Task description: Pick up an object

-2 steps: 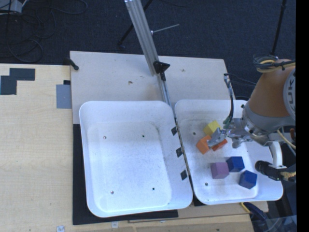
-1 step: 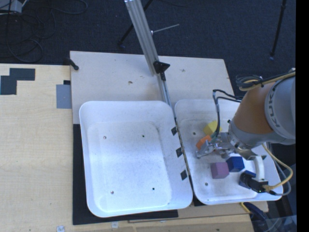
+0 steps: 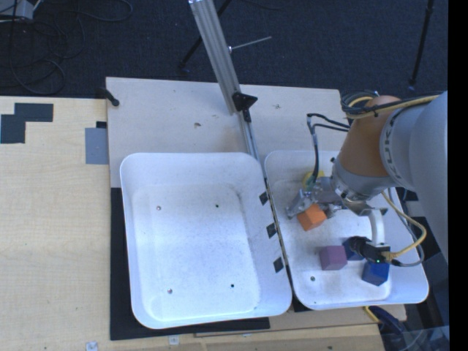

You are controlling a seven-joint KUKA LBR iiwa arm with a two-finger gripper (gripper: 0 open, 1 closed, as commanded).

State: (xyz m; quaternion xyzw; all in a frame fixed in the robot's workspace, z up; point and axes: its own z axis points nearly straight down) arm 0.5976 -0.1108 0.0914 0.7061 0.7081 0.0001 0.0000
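Closest to the camera, in the front of the right bin (image 3: 316,289), sits a blue block (image 3: 376,273). Just beside it, toward the seam between the bins and a little farther back, is a purple block (image 3: 332,257); the two are close but apart.

Farther in, near the middle of that same bin, lies an orange block (image 3: 313,217), tilted a little. My pincer (image 3: 302,205) is right at it, reaching in from the right and touching or nearly touching the block's far upper edge. Whether my pincer is spread, pressed together or gripping the orange block, I cannot tell; the metal tip and the block overlap from this angle. My orange band (image 3: 363,146) and grey arm (image 3: 420,148) rise behind it over the bin's right side.

The left bin (image 3: 126,172) lies alongside, its edge meeting the right bin's, with small black clips (image 3: 272,230) along the seam.

Beyond both bins is the pale bench board (image 3: 168,115), and from the seam an aluminium rail (image 3: 218,50) slants away toward the dark floor.
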